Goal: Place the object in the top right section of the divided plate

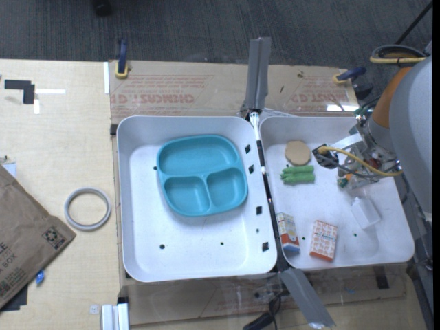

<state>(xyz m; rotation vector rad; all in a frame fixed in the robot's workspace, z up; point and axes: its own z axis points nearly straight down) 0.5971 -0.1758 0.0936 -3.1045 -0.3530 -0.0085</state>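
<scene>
A teal divided plate (201, 175) lies in the left white bin (137, 205), with one wide section at the back and two smaller ones at the front. In the right bin (385, 249) rest a tan round disc (298, 152), a green bean-like piece (298, 176), a small carton (287, 232) and a small orange-and-white box (324, 240). My gripper (364, 210) hangs over the right side of the right bin, below a tangle of cables (350, 162), apart from all these objects. Nothing shows held in it.
A grey tape ring (87, 207) and a brown paper bag (24, 239) lie on the wooden bench left of the bins. Cardboard backs the bins, with clamps (122, 59) at its corners. A grey divider bar (258, 74) stands between the bins.
</scene>
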